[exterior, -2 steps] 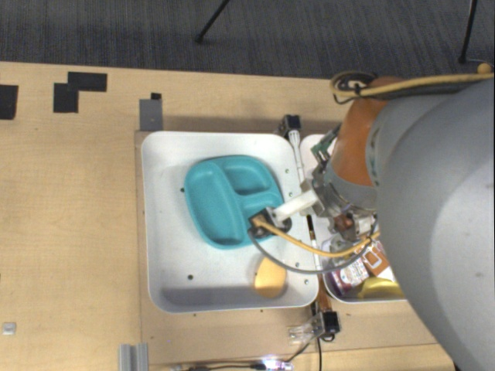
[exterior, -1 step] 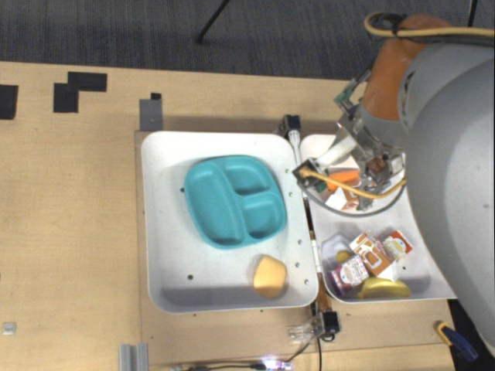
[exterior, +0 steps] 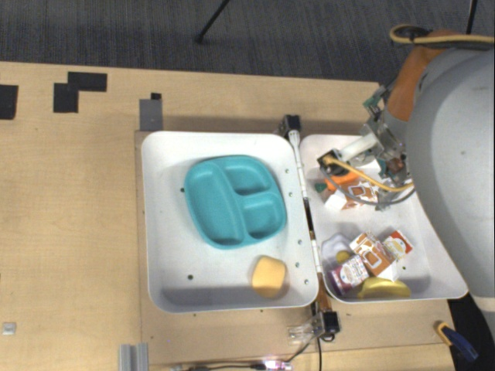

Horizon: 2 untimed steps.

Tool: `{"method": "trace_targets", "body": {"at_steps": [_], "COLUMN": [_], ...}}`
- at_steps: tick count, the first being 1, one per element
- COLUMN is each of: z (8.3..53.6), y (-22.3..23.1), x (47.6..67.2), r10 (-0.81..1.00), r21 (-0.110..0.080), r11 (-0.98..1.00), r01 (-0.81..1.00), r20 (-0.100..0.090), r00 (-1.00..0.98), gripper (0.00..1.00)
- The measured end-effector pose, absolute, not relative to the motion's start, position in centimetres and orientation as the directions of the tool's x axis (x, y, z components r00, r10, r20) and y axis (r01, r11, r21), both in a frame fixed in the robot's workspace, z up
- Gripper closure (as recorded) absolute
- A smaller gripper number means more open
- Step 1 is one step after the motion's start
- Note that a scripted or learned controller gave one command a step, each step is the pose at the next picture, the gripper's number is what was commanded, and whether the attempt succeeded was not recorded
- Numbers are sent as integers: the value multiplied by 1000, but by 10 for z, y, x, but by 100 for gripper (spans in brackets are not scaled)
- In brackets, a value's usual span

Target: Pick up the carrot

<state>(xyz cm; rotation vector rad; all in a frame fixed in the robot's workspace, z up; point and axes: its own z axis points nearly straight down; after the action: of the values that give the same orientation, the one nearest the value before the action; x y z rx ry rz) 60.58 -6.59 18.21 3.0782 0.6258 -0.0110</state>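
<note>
So the gripper (exterior: 334,166) is down in the upper part of the right bin (exterior: 441,280), reaching in from the right with the big grey arm (exterior: 456,153) and its orange band (exterior: 406,79) looming behind it. Honestly can't tell if it's clamped or loose, the tip is all dark bits and yellow cable from this angle. The carrot (exterior: 338,183) is that small orange thing just below the gripper, pretty much touching it or right beside it, hard to say which, and I can't see it sitting between anything. Just right of the carrot, under the wrist, there's a brownish packet (exterior: 362,194). Further below the gripper, well apart from it, is a pile at the near end of the same bin: a couple of orange and white snack packets (exterior: 377,253), something purple (exterior: 344,278) and a yellow banana-looking thing (exterior: 384,288). Off to the gripper's left is the other bin (exterior: 158,207), with a teal divided plate (exterior: 234,200) in the middle and a yellow sponge-like block (exterior: 269,275) lower down, near its front edge. Both bins sit on the tan counter (exterior: 69,222)
</note>
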Motion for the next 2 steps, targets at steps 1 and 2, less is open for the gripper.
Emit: {"method": "trace_targets", "body": {"at_steps": [1,2], "z": [101,208], "y": [-84,-39], "x": [621,572], "r10": [550,626], "r21": [-1,4], "r11": [-835,-780], "r01": [550,626], "r20": [2,11], "r00": [835,780], "gripper": [0,0]}}
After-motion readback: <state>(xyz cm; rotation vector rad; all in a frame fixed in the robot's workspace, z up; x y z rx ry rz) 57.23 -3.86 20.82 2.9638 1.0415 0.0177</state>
